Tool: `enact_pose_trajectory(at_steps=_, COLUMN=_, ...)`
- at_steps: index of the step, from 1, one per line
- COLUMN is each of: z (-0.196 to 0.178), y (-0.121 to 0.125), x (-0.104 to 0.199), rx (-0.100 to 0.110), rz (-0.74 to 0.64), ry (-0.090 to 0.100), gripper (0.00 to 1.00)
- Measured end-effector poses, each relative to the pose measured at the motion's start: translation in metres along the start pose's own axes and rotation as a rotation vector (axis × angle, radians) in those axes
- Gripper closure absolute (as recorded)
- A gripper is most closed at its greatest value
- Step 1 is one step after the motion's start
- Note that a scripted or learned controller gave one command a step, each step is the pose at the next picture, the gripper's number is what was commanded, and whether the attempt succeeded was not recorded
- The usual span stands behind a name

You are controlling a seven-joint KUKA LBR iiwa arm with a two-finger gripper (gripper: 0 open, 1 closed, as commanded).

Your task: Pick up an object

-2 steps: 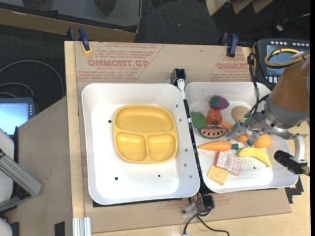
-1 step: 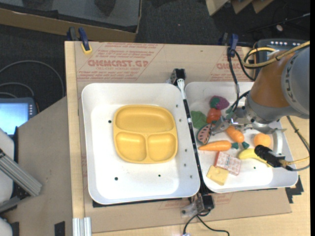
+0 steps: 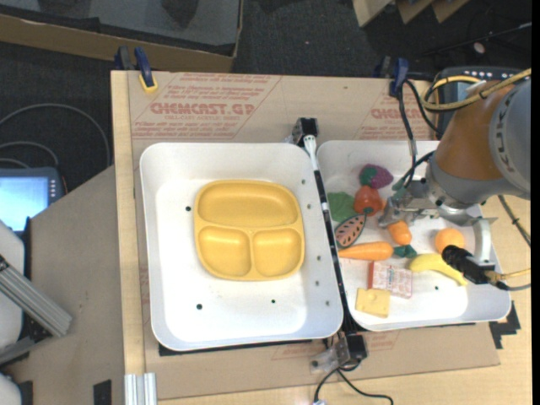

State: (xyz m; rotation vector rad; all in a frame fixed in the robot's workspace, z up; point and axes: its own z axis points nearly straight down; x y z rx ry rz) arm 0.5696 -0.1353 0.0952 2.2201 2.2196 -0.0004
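The right bin (image 3: 481, 306) holds several toy foods. Among them are a purple piece (image 3: 375, 175), a red-orange piece (image 3: 367, 199), a green piece (image 3: 340, 205), a carrot (image 3: 367, 251) and a small orange piece (image 3: 399, 232). My gripper (image 3: 396, 213) is low in this bin, between the red-orange piece and the small orange piece. Its metal body hides what lies right beneath it. I see nothing lifted off the bin floor.
An orange (image 3: 450, 239), a banana (image 3: 432, 265), a pink packet (image 3: 392, 278) and a cheese wedge (image 3: 374, 302) lie toward the bin's front. A dark oval piece (image 3: 350, 229) rests by the divider. The left bin (image 3: 164, 251) holds a yellow divided tray (image 3: 249, 229).
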Motion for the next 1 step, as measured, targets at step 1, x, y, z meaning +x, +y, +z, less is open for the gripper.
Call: enact_pose_trajectory(at_steps=1, z=-0.0949, y=-0.0269, x=0.0789, rx=-0.005, rz=-0.007, ry=0.003, gripper=1.00)
